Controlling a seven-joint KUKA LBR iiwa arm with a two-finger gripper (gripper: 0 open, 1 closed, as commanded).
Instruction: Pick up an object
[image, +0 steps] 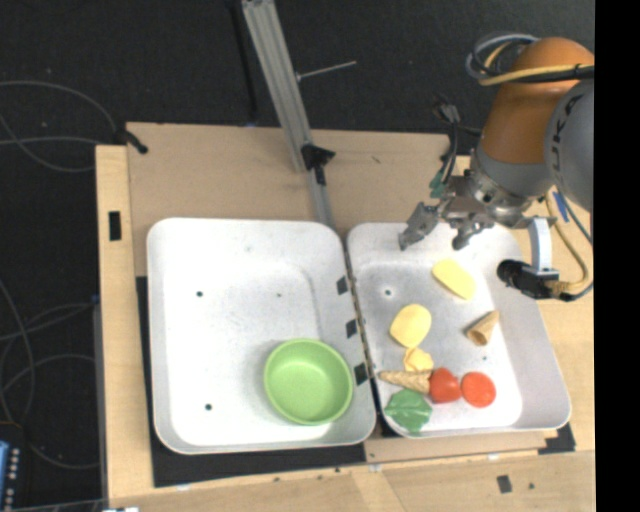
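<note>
Gripper (437, 236) update from my end — it's hanging over the top rim of the right bin (545, 385), fingers spread apart with nothing between them, so no pick yet. One finger tip (410, 238) sits out toward the 9 o'clock side and the other toward 3 o'clock, both above bare white floor.

So progress-wise I'd call it the approach stage: the grab and the lift are all left to do.

Candidates are all in that right bin. Closest is the pale yellow piece (453, 279) just at 5 o'clock from my fingers. Further down toward 6 o'clock there's a rounder yellow lump (410, 325) with a smaller yellow bit (418, 359) under it. A little tan cone (483, 327) lies over at 4 o'clock, apart from the rest. Down at the bottom edge it's crowded — a long tan cone (402, 378), two red balls (444, 385) sitting side by side, and a green thing (408, 409), all touching or nearly.

Left bin (190, 270) has a green bowl (308, 381) at its 5 o'clock corner, well apart from me.

My guess is the pale yellow piece is the easy one, since it sits alone.
</note>
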